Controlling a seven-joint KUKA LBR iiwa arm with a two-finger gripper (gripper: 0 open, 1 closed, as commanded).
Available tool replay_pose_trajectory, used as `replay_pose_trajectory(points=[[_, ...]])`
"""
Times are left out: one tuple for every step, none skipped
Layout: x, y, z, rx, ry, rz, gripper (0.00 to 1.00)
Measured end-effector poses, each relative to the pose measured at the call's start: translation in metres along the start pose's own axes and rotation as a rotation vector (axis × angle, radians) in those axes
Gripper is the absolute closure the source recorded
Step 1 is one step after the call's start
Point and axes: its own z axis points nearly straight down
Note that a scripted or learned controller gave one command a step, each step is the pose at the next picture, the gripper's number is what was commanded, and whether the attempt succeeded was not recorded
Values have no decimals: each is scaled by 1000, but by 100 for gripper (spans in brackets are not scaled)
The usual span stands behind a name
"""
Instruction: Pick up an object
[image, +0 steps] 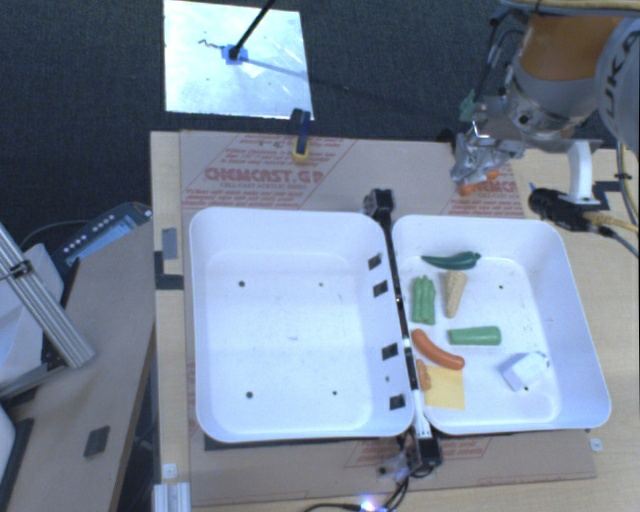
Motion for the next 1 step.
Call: replay_pose_trajectory(points=[[9, 16, -210, -2, -1, 0, 100]])
